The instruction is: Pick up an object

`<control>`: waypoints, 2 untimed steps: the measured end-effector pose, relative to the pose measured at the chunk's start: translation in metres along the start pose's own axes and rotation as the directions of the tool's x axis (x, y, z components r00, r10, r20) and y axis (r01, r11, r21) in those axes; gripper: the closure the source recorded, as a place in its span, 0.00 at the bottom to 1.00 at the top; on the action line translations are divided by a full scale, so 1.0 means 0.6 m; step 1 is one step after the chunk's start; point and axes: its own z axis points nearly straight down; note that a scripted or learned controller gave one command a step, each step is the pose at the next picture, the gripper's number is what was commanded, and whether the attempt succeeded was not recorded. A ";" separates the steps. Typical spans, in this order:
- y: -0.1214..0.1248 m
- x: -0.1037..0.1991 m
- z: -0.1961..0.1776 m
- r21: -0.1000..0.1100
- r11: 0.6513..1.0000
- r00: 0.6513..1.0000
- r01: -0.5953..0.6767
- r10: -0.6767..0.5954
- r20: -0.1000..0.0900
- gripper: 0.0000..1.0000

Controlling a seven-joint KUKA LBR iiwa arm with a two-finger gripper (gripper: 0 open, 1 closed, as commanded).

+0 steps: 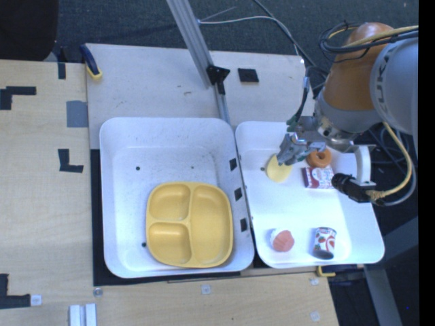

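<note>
My gripper (291,151) hangs over the upper left part of the right bin (353,212). Its tip is right at the top edge of a small pale yellow rounded object (278,172) that lies on the bin floor. Just right of the gripper sits a small orange object (320,158), and below that a red and white packet (317,177). Near the bin's front edge lie a red and white round item (282,240) and a small red, white and black can (325,242).
The left bin (126,182) holds a yellow divided plate (189,223). A metal pole (197,39) slants across the bench behind the bins. Black cables and a black fitting (350,185) hang by the arm at the right bin's right side.
</note>
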 end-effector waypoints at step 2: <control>-0.020 0.170 0.017 0.001 1.000 1.000 -0.002 0.002 0.001 1.00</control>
